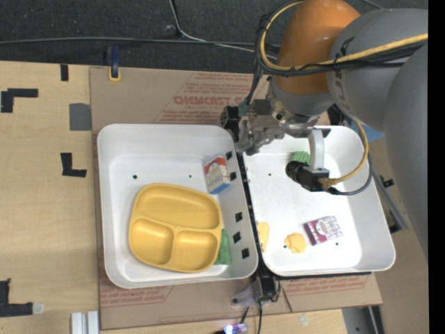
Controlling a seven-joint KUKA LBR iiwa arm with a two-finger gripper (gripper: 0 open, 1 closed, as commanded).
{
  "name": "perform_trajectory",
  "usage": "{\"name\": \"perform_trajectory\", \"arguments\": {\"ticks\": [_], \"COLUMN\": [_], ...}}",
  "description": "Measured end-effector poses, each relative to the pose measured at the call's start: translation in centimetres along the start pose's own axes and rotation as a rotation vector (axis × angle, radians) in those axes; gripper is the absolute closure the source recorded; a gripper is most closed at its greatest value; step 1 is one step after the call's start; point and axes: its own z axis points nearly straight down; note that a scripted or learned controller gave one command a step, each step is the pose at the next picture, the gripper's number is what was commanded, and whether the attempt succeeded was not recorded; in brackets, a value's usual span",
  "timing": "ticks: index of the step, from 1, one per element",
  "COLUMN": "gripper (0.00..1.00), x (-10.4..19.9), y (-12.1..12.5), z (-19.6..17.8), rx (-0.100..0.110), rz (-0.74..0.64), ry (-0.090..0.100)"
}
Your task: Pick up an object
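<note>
Wooden worktop carries a brown cardboard sheet with two shallow white bins side by side; black floor along the far edge. Task names no single object, so candidates: right bin has a purple packet near its front right corner, a small yellow lump just beside it toward the front edge, a yellow piece against the left wall, and a green item near the far edge, partly hidden by the arm. Left bin holds a yellow three-compartment tray filling its front half, a small carton, white with red and blue, tilted near the far right corner, and a green thing wedged between tray and right wall. Claw hangs over the far end of the divide between the bins; open or clenched, cannot tell, nothing seen in it. Grey arm with orange band covers the far right corner.
</note>
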Motion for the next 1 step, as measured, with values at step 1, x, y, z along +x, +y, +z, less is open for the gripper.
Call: {"name": "perform_trajectory", "arguments": {"ticks": [1], "gripper": [1.0], "x": [4.79], "y": [-1.1], "z": [1.67], "rx": [0.0], "rz": [0.0], "ry": [-0.001]}}
